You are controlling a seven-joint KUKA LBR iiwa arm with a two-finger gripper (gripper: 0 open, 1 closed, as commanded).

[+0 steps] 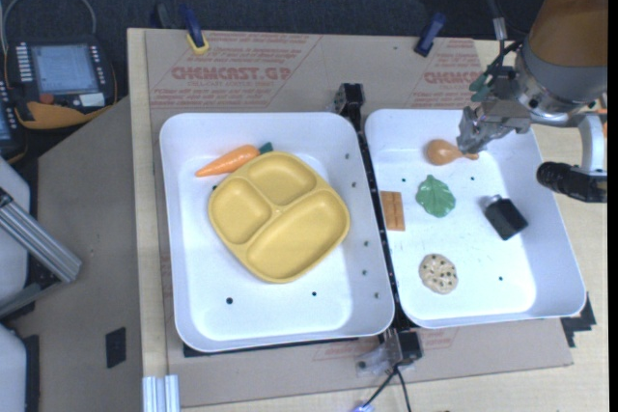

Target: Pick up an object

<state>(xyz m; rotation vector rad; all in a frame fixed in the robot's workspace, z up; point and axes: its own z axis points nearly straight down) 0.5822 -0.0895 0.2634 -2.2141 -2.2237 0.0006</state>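
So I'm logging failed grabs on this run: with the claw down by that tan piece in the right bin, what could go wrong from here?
1. The claw sits at one end of the small tan piece, so it may close off-centre and the piece could slip out.
2. The piece lies close to the right bin's back wall, so a nudge could push it against the wall.
3. The green piece lies just below and might get bumped.

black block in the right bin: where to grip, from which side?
Likely from straight above, fingers across the short width of the black block. It lies flat and angled in the right bin, with bare floor around it and the green piece well apart. The gripper would need turning to match.
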